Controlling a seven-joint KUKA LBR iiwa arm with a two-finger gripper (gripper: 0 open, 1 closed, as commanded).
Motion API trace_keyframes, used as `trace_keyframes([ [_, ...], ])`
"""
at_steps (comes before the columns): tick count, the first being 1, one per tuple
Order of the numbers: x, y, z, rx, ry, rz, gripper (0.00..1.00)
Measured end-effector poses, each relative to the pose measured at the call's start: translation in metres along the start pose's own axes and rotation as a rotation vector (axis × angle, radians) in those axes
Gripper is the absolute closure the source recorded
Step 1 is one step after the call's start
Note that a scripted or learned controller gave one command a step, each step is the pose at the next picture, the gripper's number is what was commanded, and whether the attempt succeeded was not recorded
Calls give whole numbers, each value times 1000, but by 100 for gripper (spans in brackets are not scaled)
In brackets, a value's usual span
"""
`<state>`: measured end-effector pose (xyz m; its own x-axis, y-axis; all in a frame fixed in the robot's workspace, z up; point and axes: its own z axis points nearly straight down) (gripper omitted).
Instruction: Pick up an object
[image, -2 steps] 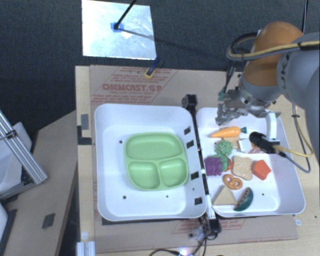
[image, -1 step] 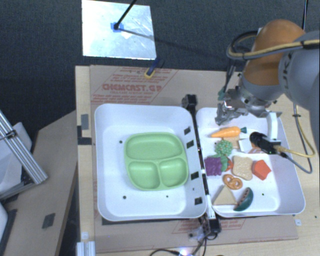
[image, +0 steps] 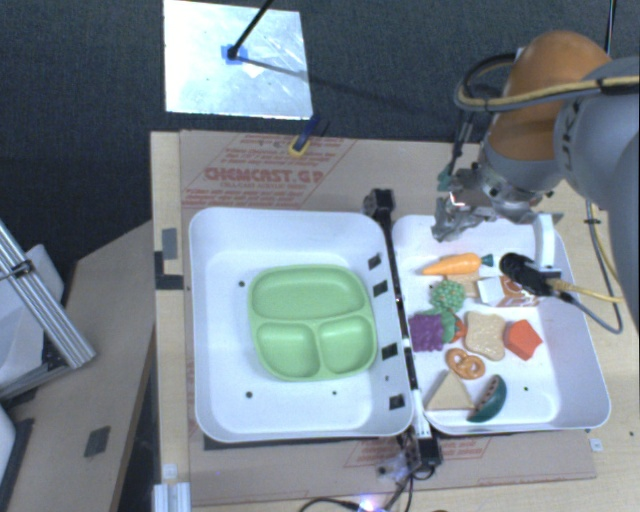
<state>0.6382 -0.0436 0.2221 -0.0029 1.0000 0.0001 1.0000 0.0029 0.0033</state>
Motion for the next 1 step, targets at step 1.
trace_keyframes([
  [1,0,-9,-12,1,1,1,100],
])
